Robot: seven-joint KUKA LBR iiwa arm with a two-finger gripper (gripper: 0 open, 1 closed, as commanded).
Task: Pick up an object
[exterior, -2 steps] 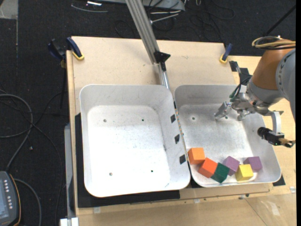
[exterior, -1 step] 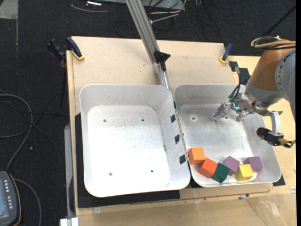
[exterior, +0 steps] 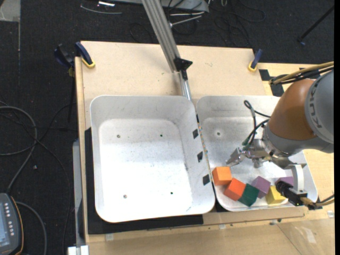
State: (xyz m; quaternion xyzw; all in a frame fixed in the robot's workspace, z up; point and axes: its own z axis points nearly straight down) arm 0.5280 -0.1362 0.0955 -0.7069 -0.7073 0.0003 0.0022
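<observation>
Several small blocks lie at the near edge of the right bin [exterior: 223, 110]: an orange block [exterior: 222, 175], a red-orange block [exterior: 234, 188], a green block [exterior: 248, 195], a purple block [exterior: 261, 185] and a yellow block [exterior: 274, 195]. My gripper [exterior: 246, 159] hangs over the right bin just behind the blocks. It is open, its metal fingers [exterior: 234, 157] spread, and nothing sits between them. The nearest thing is the orange block, a little in front and to the left of the fingers. The arm's wrist hides part of the bin's right side.
The left bin [exterior: 101, 142] shows a speckled white floor. A slanted metal pole [exterior: 162, 31] reaches down to the ridge between the bins. Blue-and-yellow clamps [exterior: 85, 54] grip the bench's far corners. A second purple piece [exterior: 287, 183] peeks out beside the right bin's wall.
</observation>
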